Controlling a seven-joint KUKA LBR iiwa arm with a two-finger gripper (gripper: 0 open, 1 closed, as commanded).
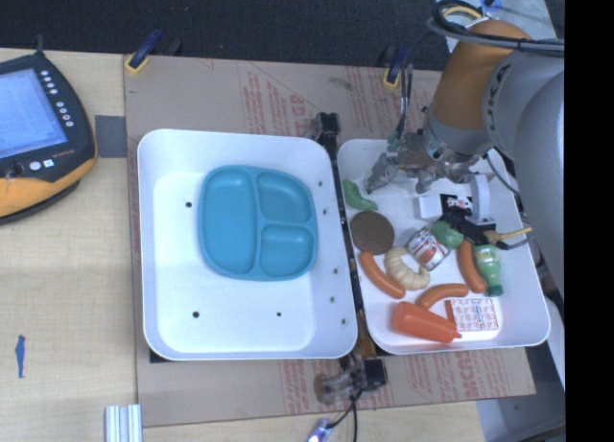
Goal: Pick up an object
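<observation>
Nearest the lens, at the bench's front edge, a metal clamp (pixel 343 383) grips the brown cardboard (pixel 432 383) beneath two shallow white bins. The left bin (pixel 163 239) carries a single blue divided plate (pixel 257 222), lying flat near its middle.

The right bin (pixel 526 320) is crowded with toy food — an orange carrot (pixel 422 323) along the front wall, a red-and-white packet (pixel 475 315) just beside it, and two sausages, one (pixel 381 274) angled beside a pale curved roll (pixel 408 267), the other (pixel 441 294) lying above the carrot. A brown round disc (pixel 371 233) sits toward the divider, with a green pepper-like piece (pixel 360 196) behind it. A small red-and-white can (pixel 427 246) rests tilted near the centre, while green and orange pieces (pixel 484 266) cluster by the right wall.

Over the bin's back corner hangs the grey arm with its orange band (pixel 470 76), reaching in from the right. The gripper (pixel 403 170) points down toward the back-left part of the right bin, its fingers (pixel 379 176) spread apart with nothing between them; every toy lies in the bin, unheld.

At far left, an orange-edged control tablet (pixel 34 133) rests on the wooden bench (pixel 67 287), and blue-and-yellow clamps (pixel 142 52) pin the cardboard's rear edge.
</observation>
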